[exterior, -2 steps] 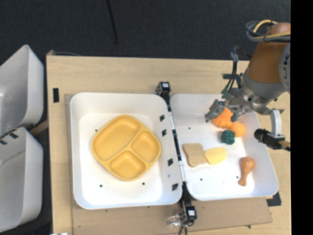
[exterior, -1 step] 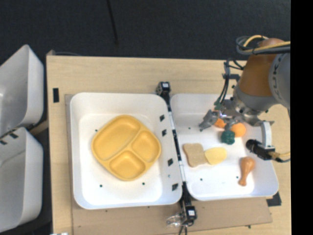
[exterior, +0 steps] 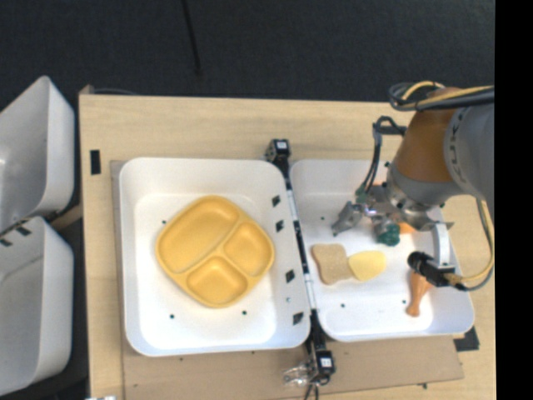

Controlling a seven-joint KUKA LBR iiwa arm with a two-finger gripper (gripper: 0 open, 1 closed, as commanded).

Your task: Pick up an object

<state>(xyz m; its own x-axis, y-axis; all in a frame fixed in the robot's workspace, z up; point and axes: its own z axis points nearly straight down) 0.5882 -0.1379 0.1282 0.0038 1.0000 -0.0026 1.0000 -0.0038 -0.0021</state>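
End effector [exterior: 376, 221] over right bin [exterior: 333, 319], grip state unclear; green object [exterior: 388, 237] partly hidden.

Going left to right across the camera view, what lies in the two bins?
Yellow divided plate → bread slice → pale yellow chip-like piece → green object under the gripper → orange carrot-like piece.
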